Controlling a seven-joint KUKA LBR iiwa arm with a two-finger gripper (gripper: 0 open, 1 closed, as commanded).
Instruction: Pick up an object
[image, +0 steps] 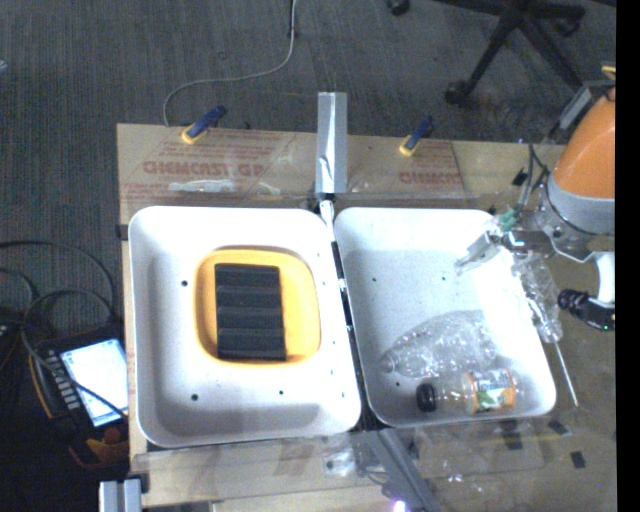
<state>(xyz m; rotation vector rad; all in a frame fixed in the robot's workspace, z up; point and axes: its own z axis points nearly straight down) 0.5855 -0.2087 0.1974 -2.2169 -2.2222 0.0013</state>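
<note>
You are seeing the gripper (497, 243) hovering released, grasping nothing, over the right bin's (400, 240) far right corner; the bottle (468, 392) is lying along its near edge beside the crumpled plastic (445, 345).

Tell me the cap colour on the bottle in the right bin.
Black, on the bottle lying in the camera view.

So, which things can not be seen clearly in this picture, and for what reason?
- Gripper: in the camera view its fingers are small and pale against the right bin; open or shut cannot be told.
- Arm: cut off by the right edge.
- Bottle: its label is too small to read.
- Clear plastic piece: see-through and crumpled, so its outline and kind are unclear.
- Yellow tray in the left bin: what its dark inset is cannot be told.
</note>
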